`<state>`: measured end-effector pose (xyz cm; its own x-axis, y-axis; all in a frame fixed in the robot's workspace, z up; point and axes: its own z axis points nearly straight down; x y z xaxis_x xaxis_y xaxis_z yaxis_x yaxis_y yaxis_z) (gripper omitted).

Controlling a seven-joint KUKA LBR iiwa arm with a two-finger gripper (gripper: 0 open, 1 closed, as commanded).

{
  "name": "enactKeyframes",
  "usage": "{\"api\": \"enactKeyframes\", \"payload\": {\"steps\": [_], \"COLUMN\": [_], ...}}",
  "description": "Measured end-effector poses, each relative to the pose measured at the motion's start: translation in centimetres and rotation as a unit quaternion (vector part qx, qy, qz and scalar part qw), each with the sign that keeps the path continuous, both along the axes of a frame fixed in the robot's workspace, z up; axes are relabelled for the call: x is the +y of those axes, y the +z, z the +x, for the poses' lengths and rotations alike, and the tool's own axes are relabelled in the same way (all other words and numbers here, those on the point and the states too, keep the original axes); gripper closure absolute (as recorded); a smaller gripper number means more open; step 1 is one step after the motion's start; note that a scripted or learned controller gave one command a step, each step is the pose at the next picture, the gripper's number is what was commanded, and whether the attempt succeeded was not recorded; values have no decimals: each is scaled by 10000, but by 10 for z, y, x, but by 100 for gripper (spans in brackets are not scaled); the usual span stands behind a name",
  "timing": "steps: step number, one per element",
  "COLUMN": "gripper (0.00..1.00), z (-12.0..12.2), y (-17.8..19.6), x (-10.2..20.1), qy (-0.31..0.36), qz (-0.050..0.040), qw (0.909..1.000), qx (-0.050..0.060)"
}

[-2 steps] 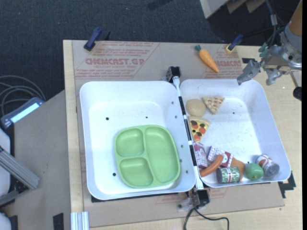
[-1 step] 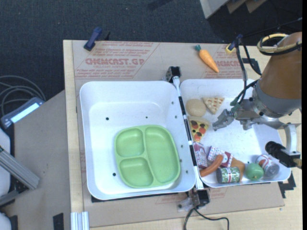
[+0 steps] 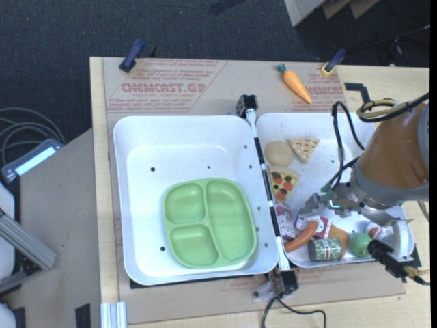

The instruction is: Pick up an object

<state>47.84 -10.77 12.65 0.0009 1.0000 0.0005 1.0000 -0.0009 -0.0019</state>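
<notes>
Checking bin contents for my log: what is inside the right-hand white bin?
The right bin holds a tan bread-like piece, waffle wedge, pizza slice, hot dog, can and orange-green toys. The arm covers the bin's right part.

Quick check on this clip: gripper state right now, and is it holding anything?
Gripper: low in the right bin over the toy food pile; open or closed cannot be told, and no object is seen in its grasp.

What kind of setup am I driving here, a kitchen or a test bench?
Most likely a lab test bench: two white bins clamped to a board, toy food like a carrot and pizza slice, loose cables over carpet.
</notes>
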Motion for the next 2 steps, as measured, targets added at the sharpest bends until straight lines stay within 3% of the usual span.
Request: {"api": "enactKeyframes", "payload": {"steps": [1, 2], "gripper": [0, 100], "z": [0, 1], "y": [-42, -32], "x": [2, 2], "qy": [2, -1], "qz": [1, -3], "qw": [10000, 10000], "qx": [-2, -16]}}
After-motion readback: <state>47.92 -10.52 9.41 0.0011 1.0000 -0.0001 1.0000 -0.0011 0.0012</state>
